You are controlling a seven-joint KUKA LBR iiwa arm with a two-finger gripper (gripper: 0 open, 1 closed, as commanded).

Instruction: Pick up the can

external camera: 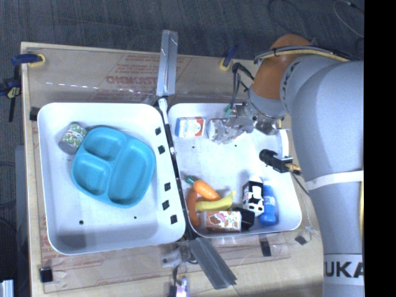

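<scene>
Robotics lab: KUKA arm (322, 141), clamped bench (93, 73), two white bins (49, 166).

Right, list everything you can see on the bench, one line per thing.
can: 1, grey-green, far left corner of the left bin, touching the plate
divided plate: 1, blue, three compartments, middle of the left bin
small carton: 1, white and red, far edge of the right bin
carrot: 1, orange, near left part of the right bin
banana: 1, yellow, beside the carrot
box: 1, brown and red, near edge of the right bin
cow toy: 1, black and white, near right corner
bottle: 1, blue, beside the cow toy
bins: 2, white, side by side
gripper: 1, metallic, low over the right bin's far edge
arm: 1, grey with orange band, from the right
</scene>
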